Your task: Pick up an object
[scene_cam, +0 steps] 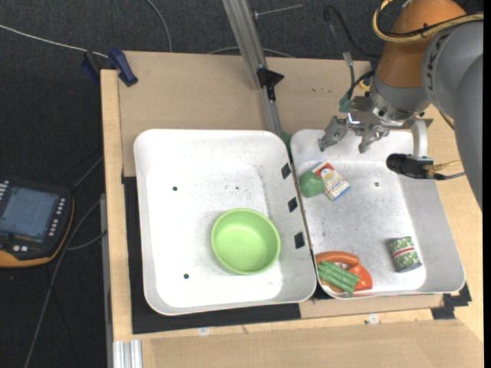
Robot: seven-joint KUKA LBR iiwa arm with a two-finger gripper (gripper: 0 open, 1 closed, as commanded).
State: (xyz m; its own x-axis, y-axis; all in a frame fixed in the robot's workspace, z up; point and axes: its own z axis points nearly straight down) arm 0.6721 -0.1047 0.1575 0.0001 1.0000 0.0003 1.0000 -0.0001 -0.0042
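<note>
Bench: two white bins (153, 167) side by side.
Gripper (351, 135): your claw hangs spread apart, holding nothing, over the right bin's far edge.
Objects: small carton (331, 181), green can (403, 253) below you.

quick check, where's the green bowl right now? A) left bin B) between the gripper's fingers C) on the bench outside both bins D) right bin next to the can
A: the green bowl sits on the floor of the left bin, near its lower right corner, well apart from the gripper, which hangs over the far edge of the right bin.
</note>
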